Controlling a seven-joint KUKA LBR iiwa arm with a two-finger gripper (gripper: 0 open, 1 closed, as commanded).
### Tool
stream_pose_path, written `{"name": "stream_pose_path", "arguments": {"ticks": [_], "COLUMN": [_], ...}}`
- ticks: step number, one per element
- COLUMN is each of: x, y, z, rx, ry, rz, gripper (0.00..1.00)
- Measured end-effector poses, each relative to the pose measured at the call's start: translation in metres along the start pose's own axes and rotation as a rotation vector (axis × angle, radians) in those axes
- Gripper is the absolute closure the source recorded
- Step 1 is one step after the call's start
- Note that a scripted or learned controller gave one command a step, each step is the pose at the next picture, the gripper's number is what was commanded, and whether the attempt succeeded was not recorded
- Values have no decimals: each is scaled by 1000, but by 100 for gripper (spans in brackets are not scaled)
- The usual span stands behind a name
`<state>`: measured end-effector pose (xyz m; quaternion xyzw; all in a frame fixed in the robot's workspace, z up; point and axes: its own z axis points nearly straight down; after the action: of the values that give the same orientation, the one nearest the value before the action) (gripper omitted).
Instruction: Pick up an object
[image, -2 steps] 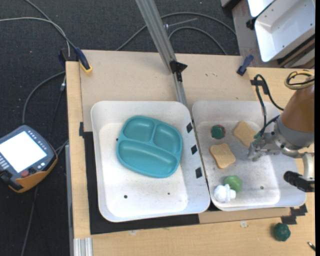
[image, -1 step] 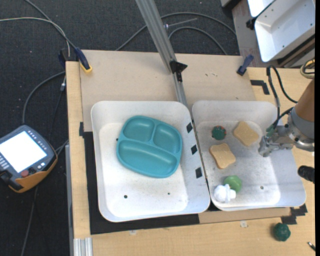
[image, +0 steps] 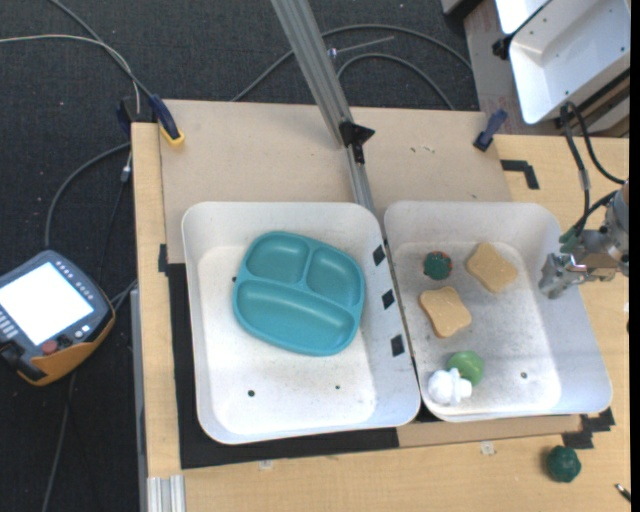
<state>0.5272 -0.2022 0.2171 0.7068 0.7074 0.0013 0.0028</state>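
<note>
Toast slice (image: 445, 311) lies flat mid right bin (image: 577, 352), long axis running from upper left to lower right. A second slice (image: 492, 267) sits up-right of it, nearer the gripper (image: 556, 278), which hovers at the bin's right wall, apart from both. Claw state: cannot tell.
</note>
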Motion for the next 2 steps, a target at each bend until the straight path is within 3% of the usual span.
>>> {"name": "stream_pose_path", "arguments": {"ticks": [1, 2], "x": [0, 53], "y": [1, 18], "z": [-4, 6], "rx": [3, 7], "ry": [1, 5], "rz": [0, -5], "gripper": [100, 100]}}
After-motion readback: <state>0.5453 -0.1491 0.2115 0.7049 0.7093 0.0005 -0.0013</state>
